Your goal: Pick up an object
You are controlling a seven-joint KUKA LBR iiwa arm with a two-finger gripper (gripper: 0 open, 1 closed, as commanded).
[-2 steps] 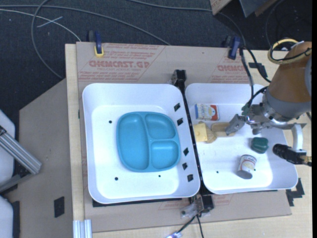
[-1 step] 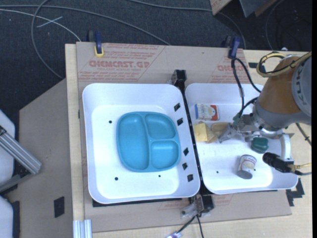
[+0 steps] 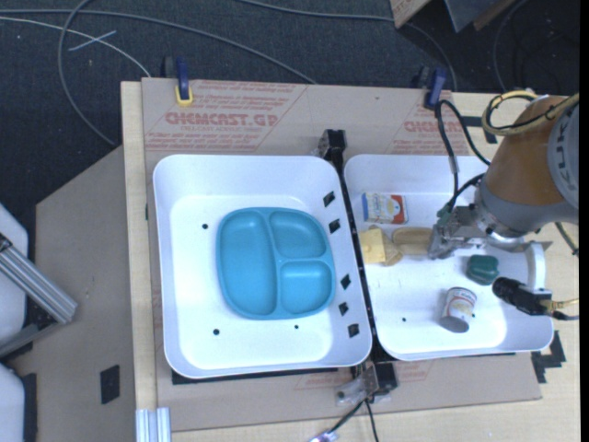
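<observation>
Over the right bin [image 3: 405,343], my gripper [image 3: 444,243] hangs low beside a tan object [image 3: 412,238], likely my target. Grip state: cannot tell. Green piece [image 3: 481,267] and small can [image 3: 456,308] lie near; blue tray [image 3: 276,261] occupies the left bin [image 3: 184,187].

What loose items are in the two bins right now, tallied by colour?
Blue: 1, divided plate, left bin
White with orange: 1, packet
Yellow-tan: 1, pale piece
Dark green: 1, small object
Grey-white: 1, small can
Total: 5
</observation>
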